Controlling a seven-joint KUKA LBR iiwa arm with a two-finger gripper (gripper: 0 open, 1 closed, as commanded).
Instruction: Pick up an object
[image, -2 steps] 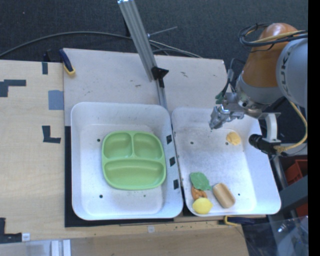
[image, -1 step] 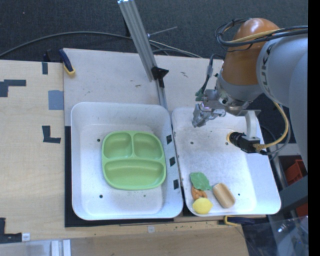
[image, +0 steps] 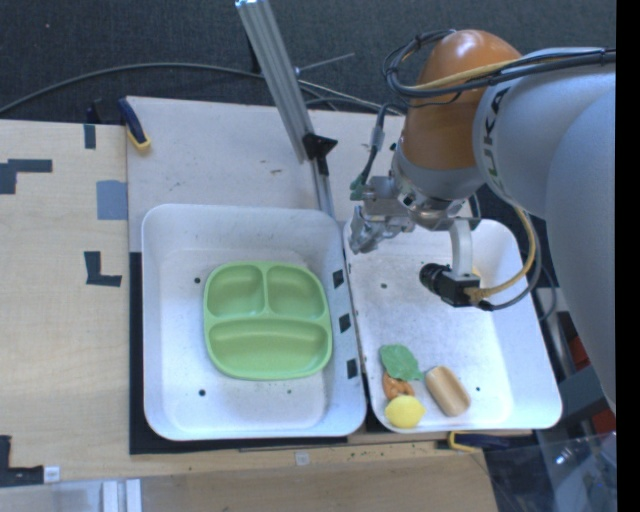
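We see the likely targets, a yellow lemon (image: 404, 411), a bread roll (image: 447, 390) and a carrot with a green leaf (image: 398, 372), clustered at the right bin's (image: 520, 400) near edge. Our hand (image: 366, 232) hangs over that bin's far left corner, well apart from them; we cannot tell its state. The green divided plate (image: 267, 320) lies in the left bin (image: 170, 330).

A green plate (image: 268, 320) with three parts sits in the left white bin (image: 170, 240). The bins rest on a light wooden bench (image: 60, 330) with grey tape marks (image: 112, 200) on it. A shiny metal pole (image: 285, 85) leans over the bench near the top. A blue and yellow clamp (image: 134, 124) grips the board's far corner. Black cables (image: 150, 72) lie behind on the dark floor.
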